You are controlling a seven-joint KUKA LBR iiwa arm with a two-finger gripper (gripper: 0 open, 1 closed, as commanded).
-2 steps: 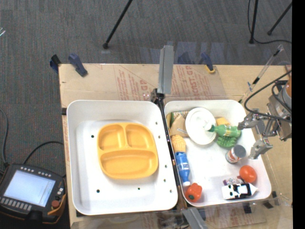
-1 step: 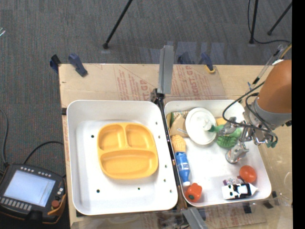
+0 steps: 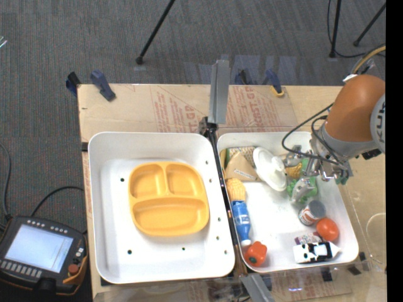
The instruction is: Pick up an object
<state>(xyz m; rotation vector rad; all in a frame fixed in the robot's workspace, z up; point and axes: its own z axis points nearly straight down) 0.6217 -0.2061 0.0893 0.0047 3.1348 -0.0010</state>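
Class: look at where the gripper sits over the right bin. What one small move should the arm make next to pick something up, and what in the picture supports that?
Probably a short straight descent. The gripper hangs over the right bin, above a green object beside the white lid-like piece. Nothing visibly sits in its grasp, so lowering onto that green object seems the nearest try.

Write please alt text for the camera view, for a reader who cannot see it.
A grey robot arm lowers its gripper into the right bin, which is crowded with toy food and small items. The left bin holds a yellow divided plate.
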